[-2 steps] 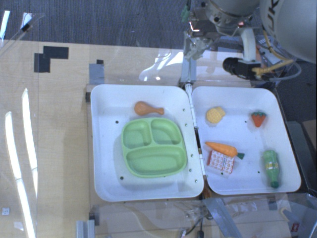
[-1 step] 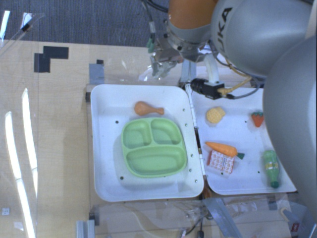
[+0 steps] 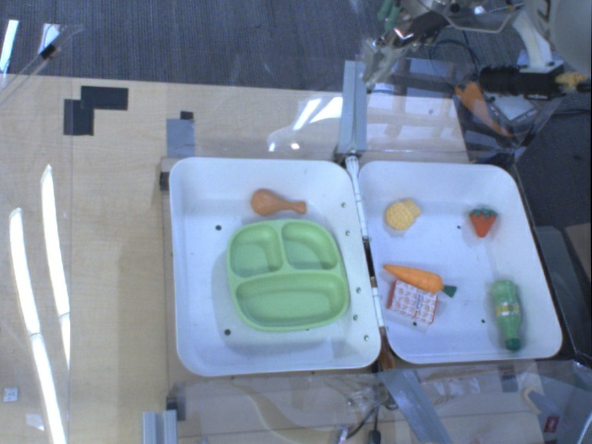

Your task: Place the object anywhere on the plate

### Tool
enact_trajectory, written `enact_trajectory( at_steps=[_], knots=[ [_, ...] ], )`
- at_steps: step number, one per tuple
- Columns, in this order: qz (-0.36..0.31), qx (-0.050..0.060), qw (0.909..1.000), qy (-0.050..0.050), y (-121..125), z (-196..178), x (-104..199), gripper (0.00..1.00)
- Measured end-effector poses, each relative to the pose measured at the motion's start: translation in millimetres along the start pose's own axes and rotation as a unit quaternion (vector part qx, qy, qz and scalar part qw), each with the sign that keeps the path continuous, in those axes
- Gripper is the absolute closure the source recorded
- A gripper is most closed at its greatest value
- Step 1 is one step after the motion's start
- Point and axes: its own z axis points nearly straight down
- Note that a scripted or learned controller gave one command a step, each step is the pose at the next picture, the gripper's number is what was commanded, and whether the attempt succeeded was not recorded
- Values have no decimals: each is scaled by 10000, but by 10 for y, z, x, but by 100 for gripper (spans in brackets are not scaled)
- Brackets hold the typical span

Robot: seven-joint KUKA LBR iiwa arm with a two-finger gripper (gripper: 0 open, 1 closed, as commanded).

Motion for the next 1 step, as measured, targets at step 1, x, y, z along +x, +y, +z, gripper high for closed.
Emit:
enact_trajectory(
  at_steps=[1],
  knots=[
    [-291, 20, 9996, 20, 89, 1074, 808, 100]
  ],
)
